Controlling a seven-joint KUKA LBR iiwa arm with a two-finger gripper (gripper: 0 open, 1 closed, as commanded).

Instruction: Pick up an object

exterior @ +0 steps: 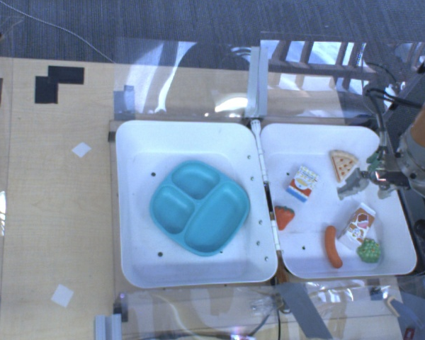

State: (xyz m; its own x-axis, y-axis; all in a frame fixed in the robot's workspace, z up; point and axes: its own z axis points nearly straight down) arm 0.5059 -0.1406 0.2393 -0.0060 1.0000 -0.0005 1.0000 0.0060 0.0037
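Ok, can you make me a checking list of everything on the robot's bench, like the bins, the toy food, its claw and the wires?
Surface: wooden bench bearing a left bin and a right bin, side by side.
Job's things: in the right bin, pizza slice, small carton, strawberry, sausage, second carton, green broccoli-like piece.
Clutter: blue divided plate in the left bin.
Gripper: gripper over the right bin beside the pizza slice, nothing between its fingers.
Cables: dark cables by the arm; thin wire on the floor at top left.
Surroundings: grey carpet, black marks on the bench.
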